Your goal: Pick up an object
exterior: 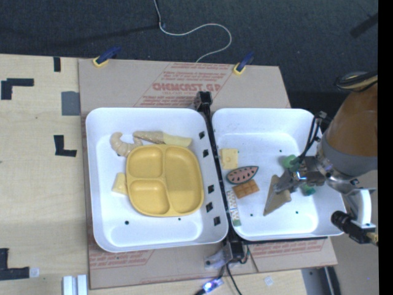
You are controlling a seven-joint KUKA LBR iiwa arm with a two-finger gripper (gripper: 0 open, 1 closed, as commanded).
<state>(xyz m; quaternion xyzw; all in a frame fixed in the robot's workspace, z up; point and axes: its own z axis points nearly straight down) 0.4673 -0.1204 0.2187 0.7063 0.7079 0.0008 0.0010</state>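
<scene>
Dark carpet lies beyond the far edge of the bench (37, 165), and a sheet of cardboard (184, 85) lies under the two white bins. We see the gripper (284, 188) low in the right bin (264, 118), near its right wall, with the arm (353, 134) reaching in above it. Whether the jaws are spread or closed we cannot tell, because the dark metal parts run together from this angle, and we see nothing clearly between them.

The nearest candidates to pick sit toward the left wall of this bin: a pale yellow cheese-like piece (229, 158), a brown oval piece (242, 175) with dark seeds, and a small orange waffle-like square (245, 190) just beside it. A green thing (288, 161) sits close by the wrist; we cannot say if it belongs to the tool.

In the left bin (101, 128), a yellow divided plate (164, 180) lies over some pale food pieces (150, 139).

We think the main risk is this: the small flat pieces lie low on the floor, so the jaws may close above them and come up with nothing. The oval and the square nearly touch, so one may be pushed aside.
</scene>
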